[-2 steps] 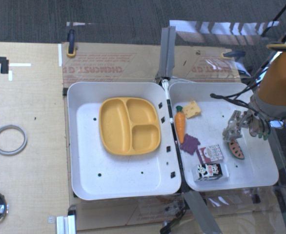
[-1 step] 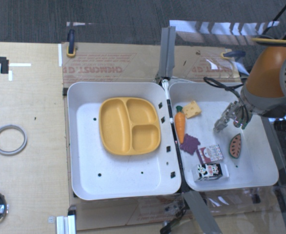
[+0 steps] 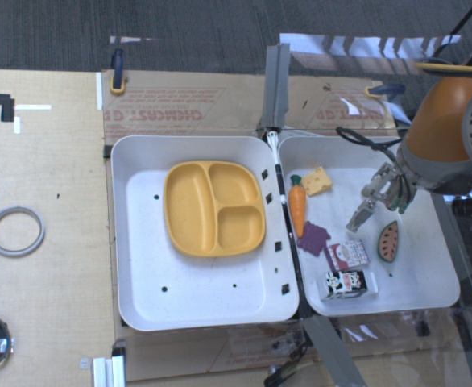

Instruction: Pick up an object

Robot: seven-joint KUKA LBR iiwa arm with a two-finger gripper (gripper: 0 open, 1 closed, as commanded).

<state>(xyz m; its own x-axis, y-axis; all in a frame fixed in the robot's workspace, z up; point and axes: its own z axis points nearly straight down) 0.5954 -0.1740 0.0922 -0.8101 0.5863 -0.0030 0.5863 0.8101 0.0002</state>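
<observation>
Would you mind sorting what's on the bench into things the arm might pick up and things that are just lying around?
Belongs to the job:
gripper
carrot
cheese wedge
purple piece
watermelon slice
small red-and-white packet
black-and-white carton

Just lying about:
yellow divided plate
tape ring
blue-handled clamp

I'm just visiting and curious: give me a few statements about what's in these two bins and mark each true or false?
1. The yellow divided plate lies in the left bin. True.
2. The carrot lies on the plate. False: it lies in the right bin, near its left wall.
3. The gripper is above the right bin. True.
4. The watermelon slice is in the left bin. False: it lies in the right bin.
</observation>
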